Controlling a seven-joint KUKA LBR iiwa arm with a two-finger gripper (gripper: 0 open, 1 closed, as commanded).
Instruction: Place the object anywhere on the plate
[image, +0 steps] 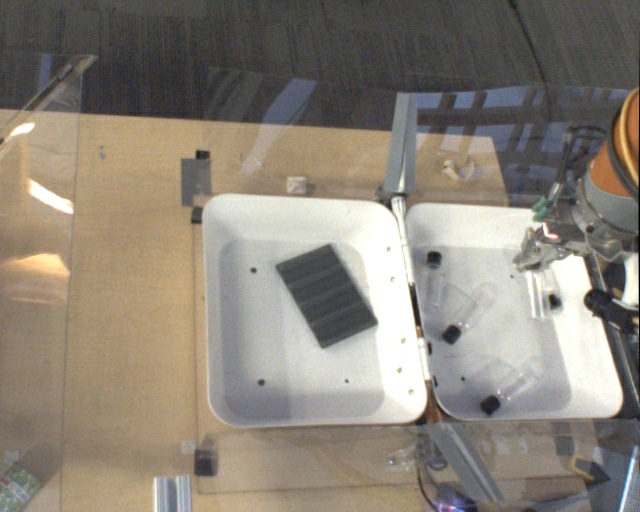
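A dark grey ribbed plate (327, 295) lies flat and turned at an angle in the middle of the left bin (230, 390). Several clear vials with black caps lie in the right bin (600, 395): one near its left wall (436, 268), one toward the middle (466, 316), one at the front (508, 390), and one on the right (544, 296). My gripper (530, 253) hangs over the right bin's back right part, just above the right-hand vial. Nothing is visibly held in it.
The divider where the two bins meet (410, 300) runs between the plate and the vials. A grey post (402, 140) rises behind that divider. Small fixtures sit on the wooden bench (100, 300) around the bins.
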